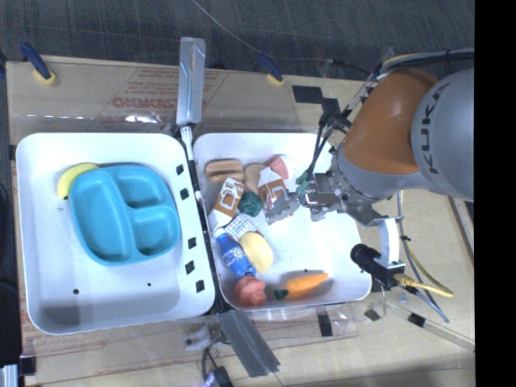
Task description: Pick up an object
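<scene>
The right bin [343, 264] holds a heap of toy food: a bread roll [224, 169], a brown-and-white carton [228, 197], a second carton [272, 189], a pink piece [278, 167], a dark green piece [251, 204], a blue bottle [234, 256], a yellow lemon [258, 251], a red piece [249, 290] and an orange carrot [307, 282]. My gripper [282, 206] reaches in from the right, low over the middle of this bin. Its silver tip sits just below the second carton and right of the green piece. What lies under it is hidden.
The left bin [48, 297] carries a blue divided tray [125, 212] with a yellow banana [74, 176] tucked at its upper left corner. A metal clamp [191, 79] stands at the far end of the wall between the bins. Cables trail off the bench at the right.
</scene>
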Motion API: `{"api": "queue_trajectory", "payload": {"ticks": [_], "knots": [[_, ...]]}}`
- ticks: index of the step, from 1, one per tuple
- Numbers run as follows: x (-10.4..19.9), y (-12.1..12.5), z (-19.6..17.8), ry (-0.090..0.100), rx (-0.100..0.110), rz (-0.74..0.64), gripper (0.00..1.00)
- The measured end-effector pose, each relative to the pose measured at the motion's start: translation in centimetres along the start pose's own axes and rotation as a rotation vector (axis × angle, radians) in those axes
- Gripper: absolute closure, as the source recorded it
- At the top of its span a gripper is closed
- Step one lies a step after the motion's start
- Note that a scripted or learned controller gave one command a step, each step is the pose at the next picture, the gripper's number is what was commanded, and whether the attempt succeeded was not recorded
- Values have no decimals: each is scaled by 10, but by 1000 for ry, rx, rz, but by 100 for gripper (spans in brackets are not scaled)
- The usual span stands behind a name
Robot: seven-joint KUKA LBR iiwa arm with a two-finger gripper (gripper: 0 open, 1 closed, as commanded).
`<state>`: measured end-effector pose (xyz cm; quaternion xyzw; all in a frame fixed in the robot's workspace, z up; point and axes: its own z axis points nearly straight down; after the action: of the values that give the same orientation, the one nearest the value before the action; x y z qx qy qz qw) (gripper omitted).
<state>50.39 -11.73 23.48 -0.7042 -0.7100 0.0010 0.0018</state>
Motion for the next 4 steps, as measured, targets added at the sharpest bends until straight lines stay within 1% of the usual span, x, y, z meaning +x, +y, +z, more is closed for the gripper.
{"api": "queue_trajectory", "payload": {"ticks": [1, 2, 3, 4], "knots": [[27, 57, 50, -1, 4, 29, 0], [-10, 67, 117, -7, -31, -1, 0], [-36, 82, 121, -12, -41, -38, 0], [-59, 98, 135, -6, -16, 17, 0]]}}
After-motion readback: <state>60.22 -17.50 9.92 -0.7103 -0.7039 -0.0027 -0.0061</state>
